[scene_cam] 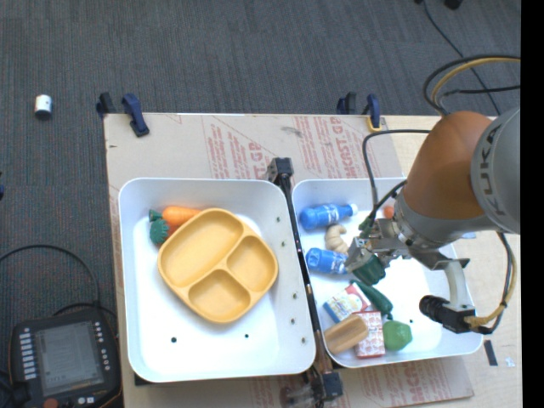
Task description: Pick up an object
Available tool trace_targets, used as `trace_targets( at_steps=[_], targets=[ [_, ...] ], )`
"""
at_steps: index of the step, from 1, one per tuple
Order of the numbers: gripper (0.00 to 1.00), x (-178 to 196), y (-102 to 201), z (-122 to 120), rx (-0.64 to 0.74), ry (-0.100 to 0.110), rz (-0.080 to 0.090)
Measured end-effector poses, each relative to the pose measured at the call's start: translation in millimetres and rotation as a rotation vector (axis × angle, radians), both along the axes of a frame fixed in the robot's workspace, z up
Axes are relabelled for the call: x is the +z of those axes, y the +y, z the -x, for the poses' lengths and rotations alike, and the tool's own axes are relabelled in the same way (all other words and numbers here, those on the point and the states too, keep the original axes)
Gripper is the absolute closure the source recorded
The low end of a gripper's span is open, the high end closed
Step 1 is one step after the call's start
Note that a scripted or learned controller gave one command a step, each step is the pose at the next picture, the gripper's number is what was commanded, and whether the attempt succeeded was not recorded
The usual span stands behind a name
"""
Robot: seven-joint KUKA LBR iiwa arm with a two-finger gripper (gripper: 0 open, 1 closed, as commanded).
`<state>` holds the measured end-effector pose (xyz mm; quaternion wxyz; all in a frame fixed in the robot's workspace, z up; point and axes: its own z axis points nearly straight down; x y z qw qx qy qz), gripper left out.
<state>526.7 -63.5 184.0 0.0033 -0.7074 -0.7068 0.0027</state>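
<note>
Jaws: the jaws (367, 257) are hanging low over the middle of the right bin (450, 340), under the orange wrist; a dark green piece is sitting right at their tip, but I cannot tell whether they are parted or closed, or whether they are gripping it.

Nearest thing: that dark green piece is lying directly below the jaws, touching or nearly touching them; its shape is too blurred to name.

Blue bottles: one blue bottle (325, 215) is lying at the far left of the right bin, long axis running left to right; a second blue bottle (325, 261) is lying just left of the jaws, also roughly left to right, its near end close beside them.

Small pale thing: a cream piece (337, 238) is sitting between the two bottles, just up and left of the jaws.

Front cluster: a bread-like roll (346, 334), a red and white packet (371, 333), a green lump (396, 336) and a small carton (343, 303) are crowding the near side of the bin, towards the camera from the jaws.

Left bin: the left bin (153, 347) is carrying a yellow divided plate (218, 264) and a toy carrot (178, 215), well apart from the arm.

Counter: the counter (204, 143) is bearing both bins side by side.

Judgement: the coming move is probably turning on the thing straight beneath the jaws, not the farther cluster.
</note>
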Motion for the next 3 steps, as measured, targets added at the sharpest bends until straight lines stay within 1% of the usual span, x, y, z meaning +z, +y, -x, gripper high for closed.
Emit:
trace_targets(
  at_steps=[1, 2, 3],
  targets=[
    [1.0, -12, -67, 4, 0.0, -0.001, 0.0],
    [1.0, 1, -29, -57, 0.004, -0.002, -0.001],
    [1.0, 44, 45, -97, 0.007, -0.003, 0.0]
  ],
)
